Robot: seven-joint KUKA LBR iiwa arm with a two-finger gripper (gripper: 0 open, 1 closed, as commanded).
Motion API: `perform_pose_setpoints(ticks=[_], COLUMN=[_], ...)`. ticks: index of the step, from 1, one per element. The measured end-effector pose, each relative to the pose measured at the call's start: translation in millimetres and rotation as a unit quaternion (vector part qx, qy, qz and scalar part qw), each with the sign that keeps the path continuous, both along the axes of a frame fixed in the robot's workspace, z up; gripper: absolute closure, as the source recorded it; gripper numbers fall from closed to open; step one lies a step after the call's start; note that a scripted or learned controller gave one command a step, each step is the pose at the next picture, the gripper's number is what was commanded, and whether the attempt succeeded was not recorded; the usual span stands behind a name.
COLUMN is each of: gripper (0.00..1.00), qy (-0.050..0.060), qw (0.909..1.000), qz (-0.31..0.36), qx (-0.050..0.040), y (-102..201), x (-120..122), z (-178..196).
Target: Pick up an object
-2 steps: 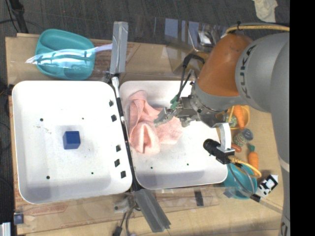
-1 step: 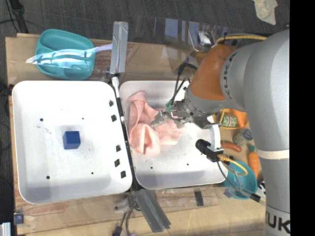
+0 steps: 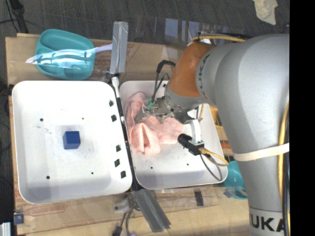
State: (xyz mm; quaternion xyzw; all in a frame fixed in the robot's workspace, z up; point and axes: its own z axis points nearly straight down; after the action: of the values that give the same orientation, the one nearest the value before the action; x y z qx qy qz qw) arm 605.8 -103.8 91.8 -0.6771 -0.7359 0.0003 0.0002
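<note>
Pink cloth (image 3: pixel 147 129): it is lying crumpled in the right bin (image 3: pixel 170 178), against that bin's left wall and reaching toward its middle. The gripper (image 3: pixel 156 108) is pressing down at the cloth's upper part; you cannot tell its state, since the wrist is covering it. Blue cube (image 3: pixel 72 139): it is sitting alone left of centre in the left bin (image 3: pixel 29 102). Nothing is being lifted yet, so you are watching the grasp stage, with the lift remaining.

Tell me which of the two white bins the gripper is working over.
The right bin, holding the pink cloth. The gripper is over that cloth; the left bin holds a blue cube.
</note>
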Motion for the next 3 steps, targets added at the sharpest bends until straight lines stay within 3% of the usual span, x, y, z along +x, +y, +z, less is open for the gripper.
perform_pose_setpoints(ticks=[1, 2, 3], gripper=[1.00, 0.00, 0.00], qy=[0.000, 0.000, 0.000], qw=[1.0000, 1.0000, 0.9998], qz=[0.002, 0.002, 0.022], qx=[-0.0004, -0.0007, 0.0004], y=[-0.3, -0.4, 6.4], x=[0.1, 0.1, 51.0], z=[10.0, 10.1, 0.5])
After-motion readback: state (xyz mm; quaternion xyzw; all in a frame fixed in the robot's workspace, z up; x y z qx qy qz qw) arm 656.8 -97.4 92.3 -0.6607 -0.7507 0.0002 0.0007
